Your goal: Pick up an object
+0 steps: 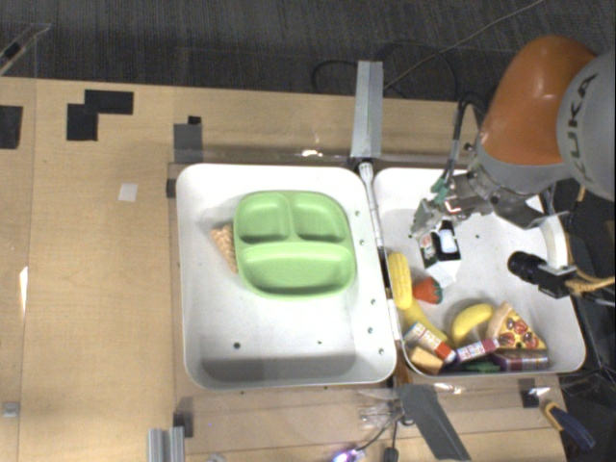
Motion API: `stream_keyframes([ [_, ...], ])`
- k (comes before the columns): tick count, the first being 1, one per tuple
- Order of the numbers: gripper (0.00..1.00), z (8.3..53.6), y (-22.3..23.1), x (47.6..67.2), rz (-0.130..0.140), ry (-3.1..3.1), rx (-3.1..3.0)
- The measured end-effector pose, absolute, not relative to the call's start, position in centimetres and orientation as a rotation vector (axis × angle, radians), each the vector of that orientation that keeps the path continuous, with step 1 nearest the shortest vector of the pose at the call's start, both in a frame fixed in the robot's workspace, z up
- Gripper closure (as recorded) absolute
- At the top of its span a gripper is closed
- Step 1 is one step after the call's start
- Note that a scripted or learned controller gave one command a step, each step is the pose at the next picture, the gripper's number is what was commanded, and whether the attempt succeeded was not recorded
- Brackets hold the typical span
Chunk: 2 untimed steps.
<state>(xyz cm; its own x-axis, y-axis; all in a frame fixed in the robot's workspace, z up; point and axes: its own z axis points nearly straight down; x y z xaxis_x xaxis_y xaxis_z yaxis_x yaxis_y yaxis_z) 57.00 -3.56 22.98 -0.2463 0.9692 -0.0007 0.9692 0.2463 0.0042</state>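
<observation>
Tool: two-finger unit at the end of the grey arm with the orange band, poised over the upper part of the right bin. Finger state: cannot tell; the tips are small and blurred against the bin floor. Nothing can be seen gripped between them.

Right bin, white and shallow, directly beneath the tool. Contents, all toy foods clustered below the tool toward the near edge:
- Corn cob, yellow, below and to the left of the tool, lying along the bin's left wall.
- Red fruit with green top, just below the tool, beside the corn cob.
- Banana, yellow, below and slightly right of the tool.
- Pizza slice, further right and below, touching or nearly touching the banana.
- Small packets and wrapped items, a mixed heap along the near wall, below the tool; individual pieces too small to name.

Left bin, white, well to the left of the tool, sharing a metal divider rail with the right bin.
- Green sectioned plate, three compartments, lying flat at the bin's centre, left of the tool.
- Tan textured item, partly tucked at the plate's far-left edge; identity unclear.

Desk: light wood, carrying both bins, with black markers toward the far left.
</observation>
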Motion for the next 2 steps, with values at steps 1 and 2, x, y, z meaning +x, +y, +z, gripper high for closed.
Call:
stream_keyframes([
  [1,1.0,23.7,-1.7,62.9,0.005,2.575,1.792],
  [2,1.0,20.0,0.6,58.1,0.004,2.557,1.821],
])
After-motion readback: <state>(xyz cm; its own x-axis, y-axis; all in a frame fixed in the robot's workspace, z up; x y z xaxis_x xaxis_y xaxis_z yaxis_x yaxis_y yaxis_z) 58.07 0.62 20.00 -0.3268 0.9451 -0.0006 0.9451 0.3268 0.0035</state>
